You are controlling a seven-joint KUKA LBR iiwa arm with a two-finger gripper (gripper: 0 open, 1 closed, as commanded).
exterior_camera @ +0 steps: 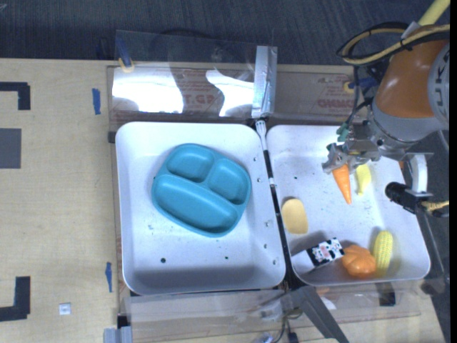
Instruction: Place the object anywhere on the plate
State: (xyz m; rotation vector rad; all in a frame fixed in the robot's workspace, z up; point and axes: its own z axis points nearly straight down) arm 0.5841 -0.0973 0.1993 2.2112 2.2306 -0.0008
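The blue plate [202, 186], divided into compartments, lies in the left white bin [136, 249]. My gripper [345, 160] is over the upper part of the right bin [300, 148]. The thick end of an orange carrot [344, 183] sits between the fingers, which are shut on it. Its tip points toward the bin's front. A small yellow piece [363, 178] lies right beside the carrot. The gripper is well to the right of the plate, across the wall between the two bins.
In the right bin lie a pale yellow lump [294, 215], a black-and-white toy [325, 251], an orange fruit [358, 261] and a corn cob [383, 248]. A clear panel and metal post [263, 84] stand behind the bins. Cables [371, 38] loop above the arm.
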